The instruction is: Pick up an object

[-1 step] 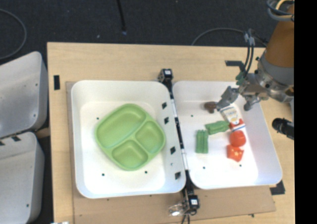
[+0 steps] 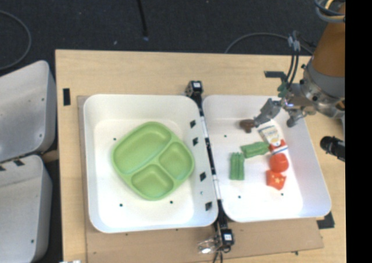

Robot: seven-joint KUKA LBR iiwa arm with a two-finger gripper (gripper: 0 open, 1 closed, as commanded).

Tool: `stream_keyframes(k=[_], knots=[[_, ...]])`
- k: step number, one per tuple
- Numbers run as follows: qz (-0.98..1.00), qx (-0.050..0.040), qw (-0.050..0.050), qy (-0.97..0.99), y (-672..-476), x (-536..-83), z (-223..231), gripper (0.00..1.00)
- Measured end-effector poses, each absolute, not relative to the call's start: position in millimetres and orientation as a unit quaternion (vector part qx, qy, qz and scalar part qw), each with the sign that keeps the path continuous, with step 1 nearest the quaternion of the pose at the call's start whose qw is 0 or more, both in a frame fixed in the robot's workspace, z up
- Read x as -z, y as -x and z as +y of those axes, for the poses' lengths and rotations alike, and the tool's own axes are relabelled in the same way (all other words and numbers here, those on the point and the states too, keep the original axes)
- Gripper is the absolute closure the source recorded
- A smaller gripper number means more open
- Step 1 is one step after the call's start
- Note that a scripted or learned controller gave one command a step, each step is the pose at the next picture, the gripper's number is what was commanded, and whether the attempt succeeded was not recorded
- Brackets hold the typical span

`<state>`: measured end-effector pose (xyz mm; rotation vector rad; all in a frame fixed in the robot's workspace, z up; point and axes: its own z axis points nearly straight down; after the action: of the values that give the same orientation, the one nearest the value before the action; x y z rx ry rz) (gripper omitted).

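- Two white bins are sitting side by side; the left bin [image 2: 93,198] is holding a green plate [image 2: 152,160].
- The gripper [image 2: 280,112] is hovering over the right bin [image 2: 302,198], fingers spread, pinching nothing.
- Just below the gripper, a carton [image 2: 273,137], green blocks [image 2: 237,166] and red pieces [image 2: 278,170] are lying in that bin.

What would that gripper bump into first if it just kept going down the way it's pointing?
Probably the small brown object in the right bin, since the gripper angles down and left toward it. Height is hard to judge from above.
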<state>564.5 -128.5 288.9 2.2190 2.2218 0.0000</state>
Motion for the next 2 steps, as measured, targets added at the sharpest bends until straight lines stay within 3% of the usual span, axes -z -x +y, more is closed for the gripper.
stream_keyframes(k=[2], knots=[[0.707, 0.0015, -0.001, -0.708, -569.8, -191.7, -139.0, 0.00]])
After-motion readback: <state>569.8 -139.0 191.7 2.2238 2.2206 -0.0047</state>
